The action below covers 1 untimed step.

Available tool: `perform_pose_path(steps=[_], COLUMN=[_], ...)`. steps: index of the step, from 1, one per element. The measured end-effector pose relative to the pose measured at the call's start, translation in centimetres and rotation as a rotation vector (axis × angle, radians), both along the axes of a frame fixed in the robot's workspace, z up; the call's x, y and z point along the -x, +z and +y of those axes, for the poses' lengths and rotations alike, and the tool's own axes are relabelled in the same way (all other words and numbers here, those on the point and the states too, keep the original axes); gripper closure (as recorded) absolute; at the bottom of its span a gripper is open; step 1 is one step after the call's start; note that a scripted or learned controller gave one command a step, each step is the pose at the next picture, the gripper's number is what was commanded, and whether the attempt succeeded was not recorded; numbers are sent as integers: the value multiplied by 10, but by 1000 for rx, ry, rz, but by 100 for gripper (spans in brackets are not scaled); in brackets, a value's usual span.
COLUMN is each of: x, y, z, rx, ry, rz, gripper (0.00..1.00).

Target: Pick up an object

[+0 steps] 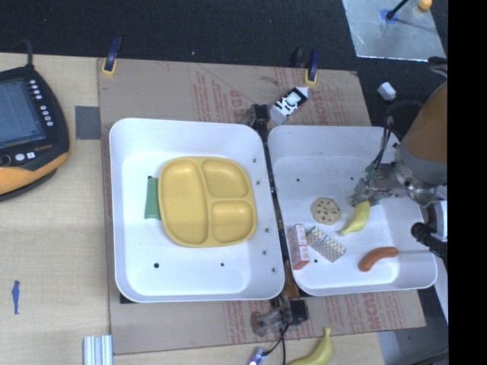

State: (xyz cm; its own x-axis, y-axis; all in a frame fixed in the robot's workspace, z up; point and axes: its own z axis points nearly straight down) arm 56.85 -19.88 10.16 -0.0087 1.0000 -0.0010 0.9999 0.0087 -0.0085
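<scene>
My gripper [370, 192] reaches in from the right and hovers low over the right bin [335, 147], right at the upper tip of a small yellow banana [356, 219]. Whether it touches the banana is unclear from this angle. A round speckled cookie [326, 210] lies just left of the banana. A brown-orange sausage [377, 258] rests near the bin's front right corner. A small red-and-white carton [297, 246] and a silver patterned wrapper [326, 245] lie at the front left of that bin.
The left bin [133, 204] holds a yellow divided plate [205, 201] with a green item [152, 198] tucked under its left edge. A teach pendant [27, 128] sits at the far left. Another banana [316, 350] lies on the bench below the bins.
</scene>
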Motion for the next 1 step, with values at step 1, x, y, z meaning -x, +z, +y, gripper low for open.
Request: perform_pose_path(steps=[1], x=[-15], y=[17], z=[58], rx=[1], ry=[-1], rz=[-6], gripper=[100])
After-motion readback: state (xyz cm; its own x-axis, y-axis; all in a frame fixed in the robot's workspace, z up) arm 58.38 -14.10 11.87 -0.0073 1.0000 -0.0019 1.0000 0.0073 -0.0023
